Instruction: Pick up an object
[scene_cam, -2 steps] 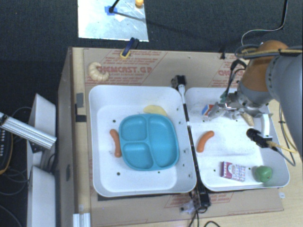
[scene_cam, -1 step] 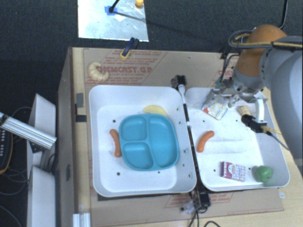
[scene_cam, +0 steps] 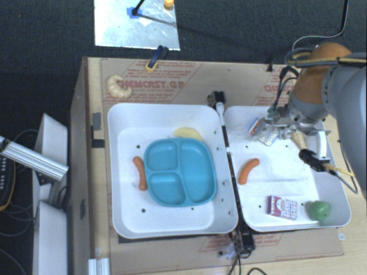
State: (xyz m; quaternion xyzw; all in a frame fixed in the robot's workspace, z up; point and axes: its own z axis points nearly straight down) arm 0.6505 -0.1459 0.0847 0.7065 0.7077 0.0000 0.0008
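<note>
My gripper hangs over the far part of the right bin, reaching in from the right. In front of it and slightly left, an orange sausage lies on the bin floor. A red and white carton lies near the front wall, with a green ball just right of it. In the left bin a blue divided plate takes up the middle. A second orange sausage lies at its left, and a pale yellow thing peeks out behind it.
A ridge runs between the two bins. Behind the bins, a cream curled thing and a blue and yellow tool rest on the cardboard. A shiny sheet lies on the floor beyond.
</note>
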